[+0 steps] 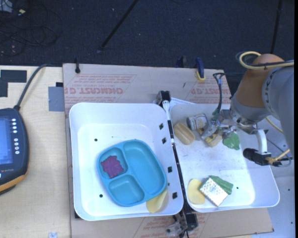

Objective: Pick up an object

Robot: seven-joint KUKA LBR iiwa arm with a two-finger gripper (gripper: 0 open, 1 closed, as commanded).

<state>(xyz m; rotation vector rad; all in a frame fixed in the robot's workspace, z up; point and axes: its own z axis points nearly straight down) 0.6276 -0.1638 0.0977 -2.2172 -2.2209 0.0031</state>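
My gripper (204, 128) is down at the back of the right bin (268, 192), reaching in from the right. A tan roll-shaped object (184, 133) lies just to its left. Right against the gripper's near side sits a small tan piece (213, 141); I cannot tell whether it is gripped or just touching. A green leafy object (232, 141) lies to the gripper's right. Near the bin's front lie a yellow rounded object (194, 192), a white and green box (213, 191) and a dark green piece (223, 183).
The left bin (84, 133) holds a blue divided plate (139, 167) with a purple object (111, 165) in one compartment. A yellowish object (159, 202) pokes out from under the plate's front corner. A handheld control pendant (5, 148) lies on the bench at far left.
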